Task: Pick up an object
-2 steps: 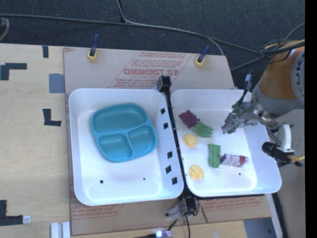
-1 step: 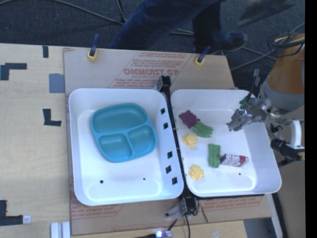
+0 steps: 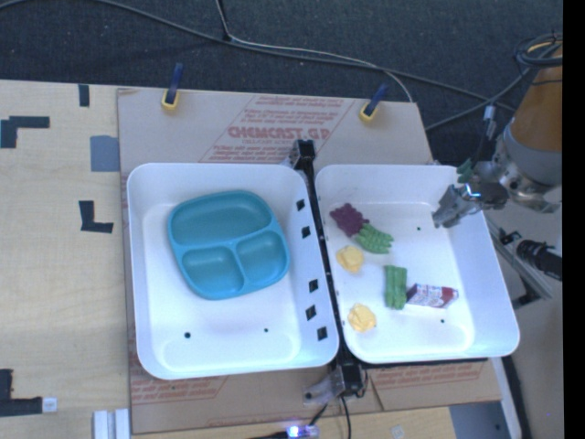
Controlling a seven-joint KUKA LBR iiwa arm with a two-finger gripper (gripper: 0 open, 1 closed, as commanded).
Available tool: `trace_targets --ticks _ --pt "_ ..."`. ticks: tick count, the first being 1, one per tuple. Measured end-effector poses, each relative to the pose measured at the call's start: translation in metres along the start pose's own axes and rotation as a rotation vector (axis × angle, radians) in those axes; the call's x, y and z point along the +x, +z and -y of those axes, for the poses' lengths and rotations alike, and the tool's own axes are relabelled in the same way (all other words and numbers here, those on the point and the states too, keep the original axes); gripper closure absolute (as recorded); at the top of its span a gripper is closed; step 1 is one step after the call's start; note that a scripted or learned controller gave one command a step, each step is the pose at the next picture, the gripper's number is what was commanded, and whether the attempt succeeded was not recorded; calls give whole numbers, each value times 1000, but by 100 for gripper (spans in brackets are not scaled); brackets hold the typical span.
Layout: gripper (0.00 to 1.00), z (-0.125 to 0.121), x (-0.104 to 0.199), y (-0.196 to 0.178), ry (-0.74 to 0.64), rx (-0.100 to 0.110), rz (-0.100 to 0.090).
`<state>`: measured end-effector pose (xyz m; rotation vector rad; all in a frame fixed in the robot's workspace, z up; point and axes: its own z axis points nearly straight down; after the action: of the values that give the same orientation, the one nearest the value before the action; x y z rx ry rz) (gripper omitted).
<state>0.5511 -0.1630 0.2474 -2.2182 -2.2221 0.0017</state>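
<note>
light is even and moderately bright, falling from overhead, with a cool bluish cast. the left bin [image 3: 146, 273] and right bin [image 3: 475, 282] read as the brightest surfaces, near washed out along their rims, yet without hard glare. shadows are soft and short: a faint one hugs the blue divided plate [image 3: 228, 243] at its 6 o'clock edge, and small ones sit under the toys. the dark carpet [image 3: 366, 16] at 12 o'clock loses detail. overall sharpness is low, grainy; the pincer [image 3: 454, 204] at 3 o'clock is smeared and blurred.
</note>
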Motion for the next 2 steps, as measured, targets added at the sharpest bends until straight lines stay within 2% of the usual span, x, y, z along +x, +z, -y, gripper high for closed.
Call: trace_targets --ticks 1,2 --pt "100 -13 36 10 3 -1 2" --pt "100 -20 87 11 2 0 1"
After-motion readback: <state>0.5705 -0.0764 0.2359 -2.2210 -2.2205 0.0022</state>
